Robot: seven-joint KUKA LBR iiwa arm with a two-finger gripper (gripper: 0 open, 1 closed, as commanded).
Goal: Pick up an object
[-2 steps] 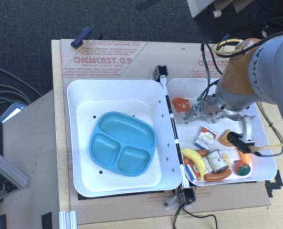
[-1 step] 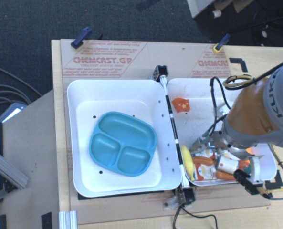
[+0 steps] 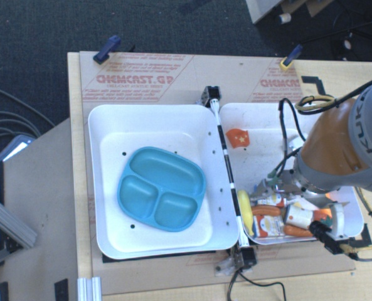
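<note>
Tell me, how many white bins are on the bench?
2. The left bin holds a blue tray. The right bin holds small items, with the arm over it.

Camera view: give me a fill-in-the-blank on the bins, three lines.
1. The blue three-compartment plastic tray lies in the ____ shallow white bin.
2. The small orange square item lies in the ____ shallow white bin.
3. The grey arm's gripper hangs over the ____ bin.

Missing: left; right; right
</note>
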